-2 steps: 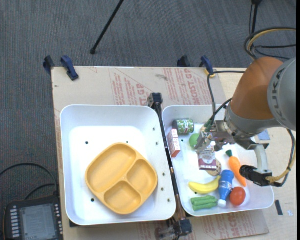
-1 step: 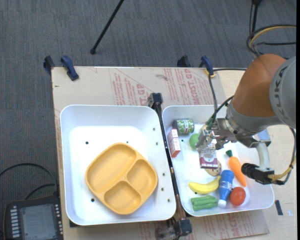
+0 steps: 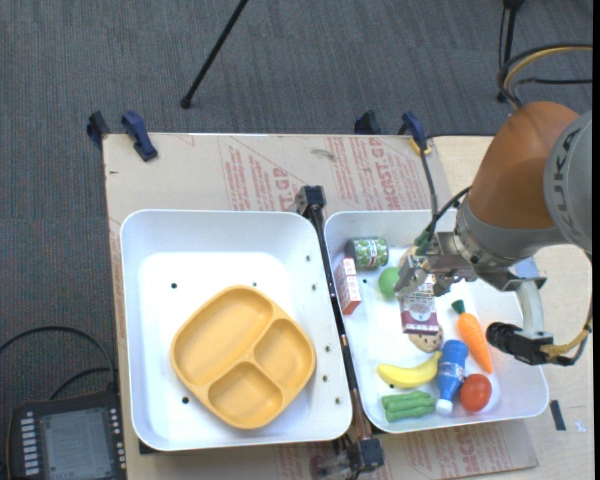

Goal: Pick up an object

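Jaws: whether they stand open or closed cannot be told; the gripper (image 3: pixel 420 280) is seen from above and its own body covers the tips, and nothing can be seen held.
Gripper position: low over the right bin (image 3: pixel 536 400), near the middle of its upper half.
Nearest candidate: a green round fruit (image 3: pixel 389 281), just beside the jaws on the side toward the divider, partly covered by the gripper.
Below the jaws: a small maroon and white carton (image 3: pixel 420 319), tilted, directly toward the near rim and close under them.
Also near: a green can (image 3: pixel 369 253) on its side, up and toward the divider; a red and white box (image 3: pixel 349 286) against the divider wall.
Farther off: carrot (image 3: pixel 473 340), blue bottle (image 3: pixel 451 367), banana (image 3: pixel 410 372), tomato (image 3: pixel 475 392) and green pods (image 3: pixel 408 405), all toward the near rim, well apart from the jaws.
Risk, crowding: judged likely that a finger lands on the carton or fruit edge and shoves it aside.
Risk, rolling: the fruit and can look round, so a glancing close could squirt them away.
Risk, double contact: fruit and carton lie close, so the jaws could pinch both loosely and lose them on the lift.
Left bin (image 3: pixel 140 268): holds a yellow divided plate (image 3: pixel 242 356), far from the jaws, no concern.
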Action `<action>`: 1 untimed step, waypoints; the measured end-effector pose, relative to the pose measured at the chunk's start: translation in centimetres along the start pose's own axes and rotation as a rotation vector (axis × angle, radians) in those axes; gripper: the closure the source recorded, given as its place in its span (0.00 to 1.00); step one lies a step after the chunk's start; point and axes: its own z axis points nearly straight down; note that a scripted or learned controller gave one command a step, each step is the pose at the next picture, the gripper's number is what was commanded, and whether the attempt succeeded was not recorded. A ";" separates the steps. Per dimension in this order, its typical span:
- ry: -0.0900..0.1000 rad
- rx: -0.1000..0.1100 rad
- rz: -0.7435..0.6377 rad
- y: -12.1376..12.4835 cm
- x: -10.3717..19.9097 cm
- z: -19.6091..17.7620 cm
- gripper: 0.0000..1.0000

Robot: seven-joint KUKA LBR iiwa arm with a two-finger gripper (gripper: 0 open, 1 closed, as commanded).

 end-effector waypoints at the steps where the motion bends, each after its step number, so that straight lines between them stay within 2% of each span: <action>1: 0.001 0.000 -0.002 0.1 0.0 -1.0 1.00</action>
